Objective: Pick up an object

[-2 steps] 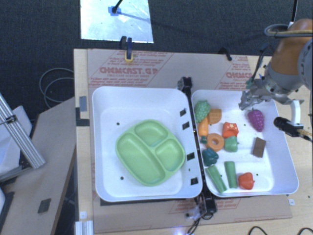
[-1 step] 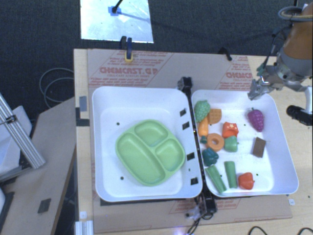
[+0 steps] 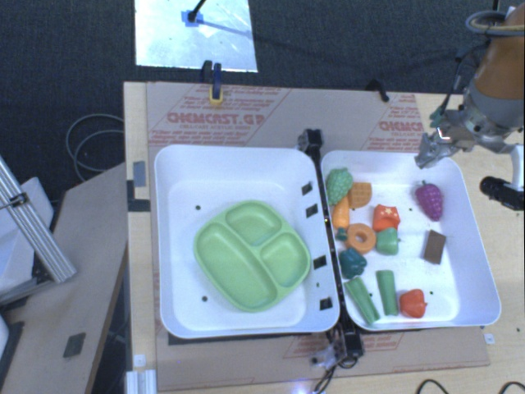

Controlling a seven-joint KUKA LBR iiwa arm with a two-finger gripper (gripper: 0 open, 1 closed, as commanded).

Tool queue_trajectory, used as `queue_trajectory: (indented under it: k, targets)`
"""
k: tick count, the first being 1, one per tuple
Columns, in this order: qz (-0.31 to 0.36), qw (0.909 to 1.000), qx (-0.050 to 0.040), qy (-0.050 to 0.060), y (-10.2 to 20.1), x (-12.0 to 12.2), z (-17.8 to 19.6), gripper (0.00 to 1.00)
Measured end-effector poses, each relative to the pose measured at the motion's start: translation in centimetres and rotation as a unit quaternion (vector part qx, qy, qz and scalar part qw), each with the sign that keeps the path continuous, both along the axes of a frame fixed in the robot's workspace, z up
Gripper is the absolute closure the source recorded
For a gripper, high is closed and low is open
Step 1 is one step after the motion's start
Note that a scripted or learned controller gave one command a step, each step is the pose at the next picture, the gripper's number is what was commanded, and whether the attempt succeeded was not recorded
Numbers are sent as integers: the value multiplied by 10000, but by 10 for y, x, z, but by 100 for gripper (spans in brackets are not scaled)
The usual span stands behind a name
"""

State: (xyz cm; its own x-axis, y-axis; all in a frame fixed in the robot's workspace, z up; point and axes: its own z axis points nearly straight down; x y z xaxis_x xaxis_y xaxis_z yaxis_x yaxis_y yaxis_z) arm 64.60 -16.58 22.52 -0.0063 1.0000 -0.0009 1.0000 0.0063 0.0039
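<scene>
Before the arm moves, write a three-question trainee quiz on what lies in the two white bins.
1. True or false: the light green divided plastic plate lies in the same bin as the purple toy grape bunch.
2. Which lies nearest the two-finger gripper? A) the orange toy ring B) the purple grape bunch C) the brown rectangular block
3. Fill in: the small red toy lies at the right-hand shallow white bin's ____ end, beside the two green sticks.

Key: 1 false; 2 B; 3 near (bottom of the view).
</scene>
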Motion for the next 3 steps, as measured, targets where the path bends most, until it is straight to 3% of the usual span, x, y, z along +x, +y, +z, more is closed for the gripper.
queue_trajectory:
  k: [2,3]
  targets:
    - [15,10000,14,7,103,-15,1,100]
    - [1,10000,7,6,109,-7,10,100]
